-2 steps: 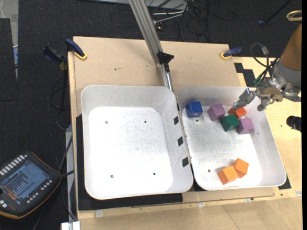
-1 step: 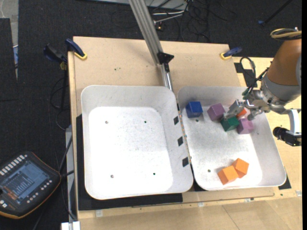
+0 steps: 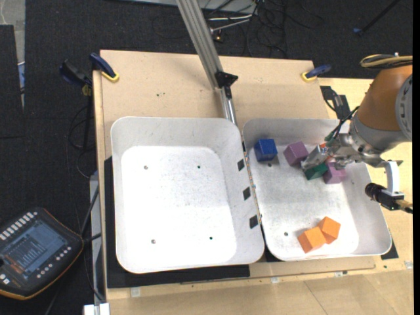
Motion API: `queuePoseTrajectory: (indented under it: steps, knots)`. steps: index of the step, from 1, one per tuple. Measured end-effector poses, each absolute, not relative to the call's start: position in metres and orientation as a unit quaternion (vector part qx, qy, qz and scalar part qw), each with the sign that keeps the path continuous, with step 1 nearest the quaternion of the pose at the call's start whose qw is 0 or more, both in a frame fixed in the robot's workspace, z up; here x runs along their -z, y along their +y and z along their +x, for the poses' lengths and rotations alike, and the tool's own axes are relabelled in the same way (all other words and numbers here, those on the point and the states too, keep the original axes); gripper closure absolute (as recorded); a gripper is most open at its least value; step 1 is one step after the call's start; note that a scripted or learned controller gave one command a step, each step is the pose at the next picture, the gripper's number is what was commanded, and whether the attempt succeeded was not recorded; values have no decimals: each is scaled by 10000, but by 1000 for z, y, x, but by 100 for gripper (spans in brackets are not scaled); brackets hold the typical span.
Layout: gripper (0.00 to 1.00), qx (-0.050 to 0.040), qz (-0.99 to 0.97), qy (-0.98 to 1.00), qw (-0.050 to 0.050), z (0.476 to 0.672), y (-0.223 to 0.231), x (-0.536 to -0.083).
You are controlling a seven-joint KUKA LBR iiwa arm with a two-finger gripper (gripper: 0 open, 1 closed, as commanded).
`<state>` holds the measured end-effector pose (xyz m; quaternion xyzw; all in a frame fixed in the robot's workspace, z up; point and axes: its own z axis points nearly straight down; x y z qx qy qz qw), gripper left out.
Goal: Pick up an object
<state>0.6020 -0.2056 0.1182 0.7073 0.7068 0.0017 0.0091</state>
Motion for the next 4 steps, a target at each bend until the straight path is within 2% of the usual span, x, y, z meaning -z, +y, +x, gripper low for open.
queuePoseTrajectory:
  steps: [1,2,3,4]
  knots:
    - [100,-44,7065,7076,81,604,-203,-131]
    - [100,-16,7059,7083,29,613,-197,-179]
    - [100,-21,7058,7084,43,614,-194,-243]
    - [100,-11,7061,7081,24,615,-194,-265]
